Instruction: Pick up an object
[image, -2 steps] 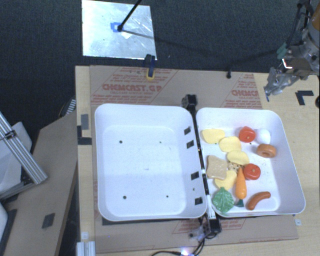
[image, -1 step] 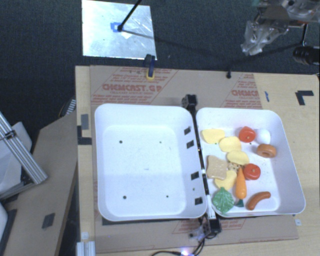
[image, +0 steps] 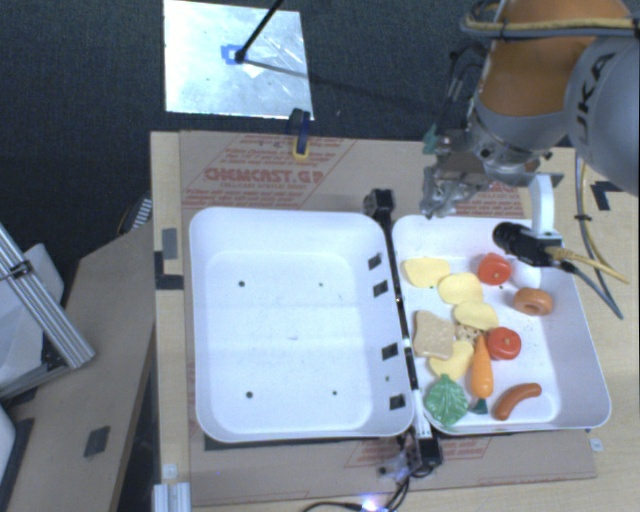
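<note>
We see the left white bin (image: 215, 250) beside the right one, the two joined along a black hinge strip (image: 395, 300). Both rest on a brown cardboard sheet (image: 260, 170) printed with red lettering. A yellow and blue clamp (image: 299, 135) grips the sheet's far edge. Beyond it, a shiny square panel (image: 200, 60) lies on dark floor. An aluminium frame (image: 35, 310) stands at left.

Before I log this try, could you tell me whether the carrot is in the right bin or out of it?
In. The carrot lies inside the right bin, among the other toy food.
</note>
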